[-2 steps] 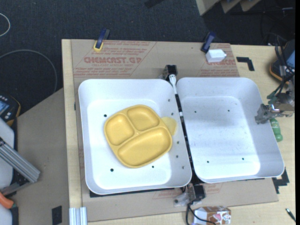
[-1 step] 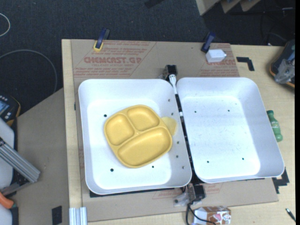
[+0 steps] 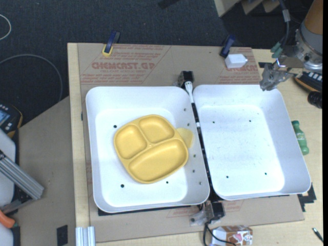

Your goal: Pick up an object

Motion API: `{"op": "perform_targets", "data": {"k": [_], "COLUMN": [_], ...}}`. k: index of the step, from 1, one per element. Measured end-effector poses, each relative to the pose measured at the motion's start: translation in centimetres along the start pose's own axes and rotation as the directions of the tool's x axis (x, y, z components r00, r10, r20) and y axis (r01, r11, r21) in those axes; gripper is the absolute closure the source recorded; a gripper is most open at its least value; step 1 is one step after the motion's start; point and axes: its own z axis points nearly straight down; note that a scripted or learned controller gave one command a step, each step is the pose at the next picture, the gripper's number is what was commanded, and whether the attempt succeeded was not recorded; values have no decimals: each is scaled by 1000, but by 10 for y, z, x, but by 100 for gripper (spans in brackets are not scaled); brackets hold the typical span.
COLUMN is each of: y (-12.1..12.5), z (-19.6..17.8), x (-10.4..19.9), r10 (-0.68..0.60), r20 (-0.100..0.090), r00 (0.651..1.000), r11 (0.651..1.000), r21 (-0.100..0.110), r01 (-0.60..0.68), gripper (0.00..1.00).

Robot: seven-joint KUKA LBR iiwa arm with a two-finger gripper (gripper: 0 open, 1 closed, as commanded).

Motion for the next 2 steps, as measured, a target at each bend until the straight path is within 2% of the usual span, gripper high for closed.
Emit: {"op": "perform_targets", "data": {"k": [1,2], "y": [-18,-6], "z": [54,79], "x": [-95,-7], "r10": [7,2], "r20": [1,0], "r00": [1000,1000], "r11": [1000,1000], "r21": [1,0], "r01": [-7,-2], "gripper": [100,100]}}
